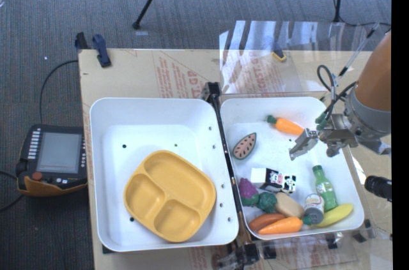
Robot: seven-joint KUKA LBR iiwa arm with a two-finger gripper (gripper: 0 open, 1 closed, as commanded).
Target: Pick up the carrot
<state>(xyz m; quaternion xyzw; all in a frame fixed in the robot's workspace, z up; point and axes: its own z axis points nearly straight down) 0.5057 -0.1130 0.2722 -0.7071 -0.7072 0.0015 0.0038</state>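
While a yellow divided plate (169, 195) sits in the left bin (105, 135), the right bin (249, 110) crowds a green bottle (324, 187), banana (337, 216) and watermelon slice (244, 145). The carrot (285, 125) lies near the far wall. The gripper (305, 143) hovers just beside it, fingers spread, grasping nothing.

Red printed lettering (181, 82) runs across the desk (147, 74) behind the bins, near its far edge, but it lies turned and is too small to read.
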